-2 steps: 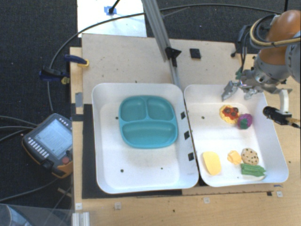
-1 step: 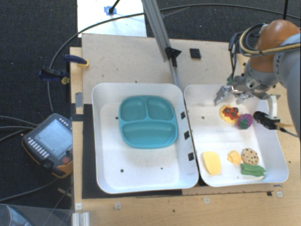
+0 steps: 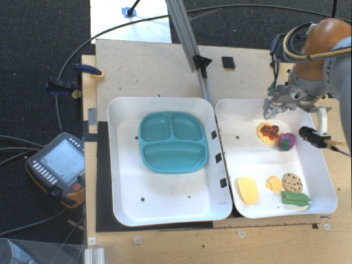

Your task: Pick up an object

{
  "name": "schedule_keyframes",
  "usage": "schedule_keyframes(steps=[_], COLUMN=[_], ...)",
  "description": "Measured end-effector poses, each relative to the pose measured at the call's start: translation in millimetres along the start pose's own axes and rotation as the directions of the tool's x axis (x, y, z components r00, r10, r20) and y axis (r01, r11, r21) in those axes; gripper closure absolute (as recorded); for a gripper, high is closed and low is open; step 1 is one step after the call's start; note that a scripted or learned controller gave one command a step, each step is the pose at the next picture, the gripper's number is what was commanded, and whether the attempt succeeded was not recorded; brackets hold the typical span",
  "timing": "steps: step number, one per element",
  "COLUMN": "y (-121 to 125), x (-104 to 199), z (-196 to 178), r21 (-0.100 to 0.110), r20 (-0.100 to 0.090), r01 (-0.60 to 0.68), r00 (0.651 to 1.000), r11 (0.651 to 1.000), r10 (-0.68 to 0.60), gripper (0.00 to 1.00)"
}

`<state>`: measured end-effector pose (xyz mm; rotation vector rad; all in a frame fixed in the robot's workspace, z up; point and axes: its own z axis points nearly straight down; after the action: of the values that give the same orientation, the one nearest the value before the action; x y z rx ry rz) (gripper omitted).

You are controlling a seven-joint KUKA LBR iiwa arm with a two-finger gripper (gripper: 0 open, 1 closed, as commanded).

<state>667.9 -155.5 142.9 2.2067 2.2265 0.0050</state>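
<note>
Hovering over the right bin [image 3: 316, 164], the gripper [image 3: 270, 113] is seen just above a red-and-yellow toy food [image 3: 268, 132] — not touching it. Whether its pincer is apart or together cannot be told. A purple piece [image 3: 286, 142] lies beside that toy.

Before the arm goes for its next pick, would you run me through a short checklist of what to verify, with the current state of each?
1. Target near: the gripper hovers up-left of the pizza toy: ok.
2. Nothing between the fingers: cannot tell.
3. Target clearance: purple toy touches the pizza toy: not ok.
4. Other picks in the right bin: yellow piece lies apart: ok.
5. Cookie and green bean crowd together: not ok.
6. Teal plate sits flat in the left bin: ok.
</note>
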Motion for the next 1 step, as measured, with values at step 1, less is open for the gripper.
schedule_keyframes(steps=[1], y=[-4.6], x=[7.5], z=[-55.9], r21=[-0.001], r20=[-0.002], r01=[-0.002], r00=[1.0], r11=[1.0], r10=[0.002], gripper=[1.0])
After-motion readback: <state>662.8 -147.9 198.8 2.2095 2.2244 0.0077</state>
